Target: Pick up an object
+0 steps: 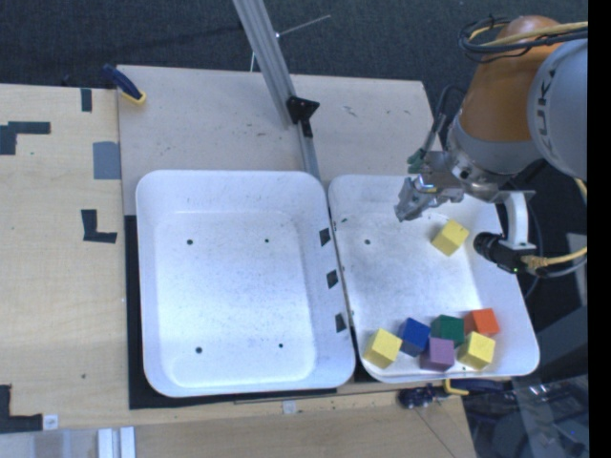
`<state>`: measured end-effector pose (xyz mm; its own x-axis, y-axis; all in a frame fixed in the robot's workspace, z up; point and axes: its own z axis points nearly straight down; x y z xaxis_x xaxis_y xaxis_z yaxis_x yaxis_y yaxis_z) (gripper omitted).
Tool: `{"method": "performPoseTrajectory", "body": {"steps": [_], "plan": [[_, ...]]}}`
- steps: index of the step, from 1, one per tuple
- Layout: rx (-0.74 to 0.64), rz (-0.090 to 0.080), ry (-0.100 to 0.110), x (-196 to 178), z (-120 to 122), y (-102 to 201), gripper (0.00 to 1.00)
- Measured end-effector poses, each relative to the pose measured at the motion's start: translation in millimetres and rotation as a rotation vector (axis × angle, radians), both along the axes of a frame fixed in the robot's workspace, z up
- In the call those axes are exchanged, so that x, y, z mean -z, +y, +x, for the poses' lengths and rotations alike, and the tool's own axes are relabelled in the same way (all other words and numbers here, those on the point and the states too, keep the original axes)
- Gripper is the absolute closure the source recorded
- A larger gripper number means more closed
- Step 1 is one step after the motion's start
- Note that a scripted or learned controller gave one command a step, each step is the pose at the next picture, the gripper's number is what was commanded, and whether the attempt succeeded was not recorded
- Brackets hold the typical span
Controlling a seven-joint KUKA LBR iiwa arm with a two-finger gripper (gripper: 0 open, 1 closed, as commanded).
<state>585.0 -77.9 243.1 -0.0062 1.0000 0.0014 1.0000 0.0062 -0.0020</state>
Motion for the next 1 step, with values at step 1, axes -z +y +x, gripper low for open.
{"method": "performPoseTrajectory", "body": {"steps": [1], "plan": [[-0.002, 0.001, -0.002, -7.5, 1.7, 56.8, 1.00]]}}
